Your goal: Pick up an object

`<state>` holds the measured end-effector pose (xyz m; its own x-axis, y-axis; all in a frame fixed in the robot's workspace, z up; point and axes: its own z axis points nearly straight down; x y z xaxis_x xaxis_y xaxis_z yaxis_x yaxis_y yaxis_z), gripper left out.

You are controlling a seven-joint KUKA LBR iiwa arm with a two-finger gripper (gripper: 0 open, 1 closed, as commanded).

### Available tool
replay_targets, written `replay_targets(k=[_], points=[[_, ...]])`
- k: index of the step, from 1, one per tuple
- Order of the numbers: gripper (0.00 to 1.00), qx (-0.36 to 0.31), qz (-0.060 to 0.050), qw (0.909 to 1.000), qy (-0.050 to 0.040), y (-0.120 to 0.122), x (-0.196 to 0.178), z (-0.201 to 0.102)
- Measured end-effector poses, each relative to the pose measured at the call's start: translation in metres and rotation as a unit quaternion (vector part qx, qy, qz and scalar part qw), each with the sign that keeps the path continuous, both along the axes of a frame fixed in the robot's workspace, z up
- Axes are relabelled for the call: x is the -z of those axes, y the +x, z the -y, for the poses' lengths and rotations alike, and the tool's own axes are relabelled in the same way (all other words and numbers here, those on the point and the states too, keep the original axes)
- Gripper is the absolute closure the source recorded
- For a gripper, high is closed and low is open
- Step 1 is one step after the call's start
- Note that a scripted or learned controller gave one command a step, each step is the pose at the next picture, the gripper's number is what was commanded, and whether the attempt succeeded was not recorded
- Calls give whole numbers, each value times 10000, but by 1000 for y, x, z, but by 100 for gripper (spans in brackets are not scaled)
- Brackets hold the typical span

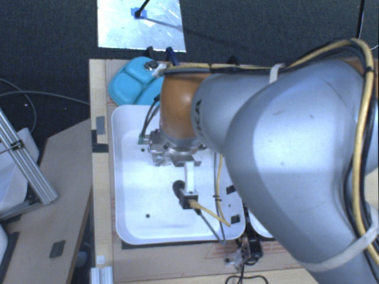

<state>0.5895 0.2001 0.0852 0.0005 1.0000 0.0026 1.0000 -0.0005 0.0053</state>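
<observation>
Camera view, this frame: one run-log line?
arm: over left bin | gripper: above bin floor | blue object: bin's far edge | grasp: cannot tell

we are looking down at a slant from above the counter (100, 176) | we are sitting fairly near, the white bin (136, 218) lying mid-frame under the gripper (170, 152) | the arm (296, 158) is reaching in from our right, looming close to the lens and blocking much of that side

Two white bins: left bin (133, 182), right bin (261, 225); one light-blue plastic object (132, 83); one grey arm (284, 147); one shiny sheet (139, 16)
</observation>
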Motion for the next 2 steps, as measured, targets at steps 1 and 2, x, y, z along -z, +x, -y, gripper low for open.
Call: replay_targets(k=[1, 2], points=[[100, -21, -40, 10000, -13, -91, 1, -35], [100, 11, -2, 10000, -11, -23, 0, 27]])
